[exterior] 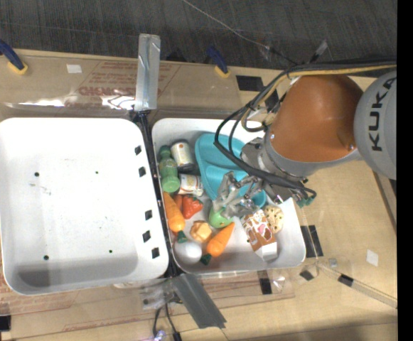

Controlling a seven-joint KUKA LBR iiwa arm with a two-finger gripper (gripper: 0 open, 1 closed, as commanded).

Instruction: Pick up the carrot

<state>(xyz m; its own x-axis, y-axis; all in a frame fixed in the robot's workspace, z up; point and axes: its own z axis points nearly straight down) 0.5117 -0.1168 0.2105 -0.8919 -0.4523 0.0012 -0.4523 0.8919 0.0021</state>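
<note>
The carrot (220,239) is lying in the right bin (293,253), close to that bin's near wall, with its orange body slanting and its narrow end pointing down toward the white egg-shaped piece (187,251), which is sitting just left of and below the carrot. A yellow and red piece (200,231) is resting against the carrot's left side, and a small green item (221,219) is touching the carrot's upper end. A printed carton (263,227) is leaning just right of the carrot. Further left of the carrot, a second elongated orange piece (174,215) is lying along the bin's left wall, with a red item (191,206) beside it. The gripper (229,192) is hanging above the carrot in the view, just beyond the green item, amid the clutter; nothing is showing between its tips, and whether it is open or closed cannot be told from this angle. Up and left of the carrot, a green bottle (168,176) and a small jar (181,153) are standing, and a teal container (215,159) is sitting directly beyond the gripper. The arm's orange band (316,119) is looming up and right of the carrot, with black cables (227,128) looping off it. The left bin (64,212) is sitting well left of the carrot.
</note>
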